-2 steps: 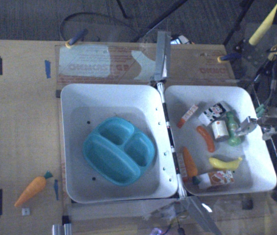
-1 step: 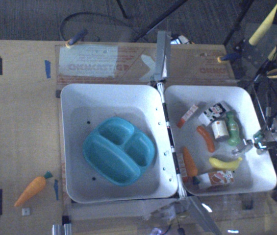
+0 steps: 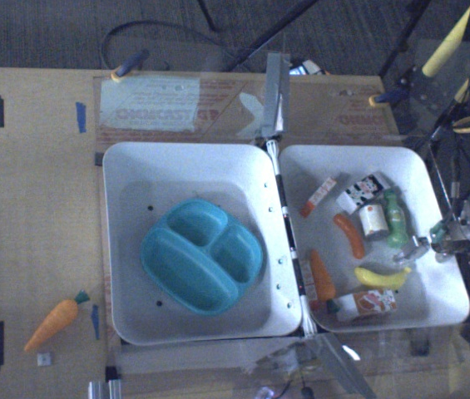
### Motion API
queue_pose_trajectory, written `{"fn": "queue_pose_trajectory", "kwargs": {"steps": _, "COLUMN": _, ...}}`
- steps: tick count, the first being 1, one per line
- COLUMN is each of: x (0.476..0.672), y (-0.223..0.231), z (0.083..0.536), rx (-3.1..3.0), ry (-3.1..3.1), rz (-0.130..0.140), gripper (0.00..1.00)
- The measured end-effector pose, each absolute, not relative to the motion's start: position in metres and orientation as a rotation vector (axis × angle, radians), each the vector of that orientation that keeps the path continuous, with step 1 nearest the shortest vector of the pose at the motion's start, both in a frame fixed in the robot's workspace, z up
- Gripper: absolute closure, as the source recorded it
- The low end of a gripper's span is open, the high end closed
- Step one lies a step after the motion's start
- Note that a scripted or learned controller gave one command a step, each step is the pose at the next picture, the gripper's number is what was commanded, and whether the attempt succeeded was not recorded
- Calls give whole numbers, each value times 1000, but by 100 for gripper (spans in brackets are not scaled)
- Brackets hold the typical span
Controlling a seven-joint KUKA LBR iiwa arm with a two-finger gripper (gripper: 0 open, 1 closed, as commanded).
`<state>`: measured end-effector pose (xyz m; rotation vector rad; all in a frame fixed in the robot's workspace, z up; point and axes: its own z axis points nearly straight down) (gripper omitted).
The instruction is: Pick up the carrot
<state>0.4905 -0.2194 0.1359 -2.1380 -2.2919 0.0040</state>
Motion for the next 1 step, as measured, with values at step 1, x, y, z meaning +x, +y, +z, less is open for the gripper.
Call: {"fn": "queue_pose_trajectory", "kwargs": {"steps": 1, "x": 490, "y": -219, "z": 136, "rx": -2138, "ry": -2292, "rz": 4, "gripper": 0}}
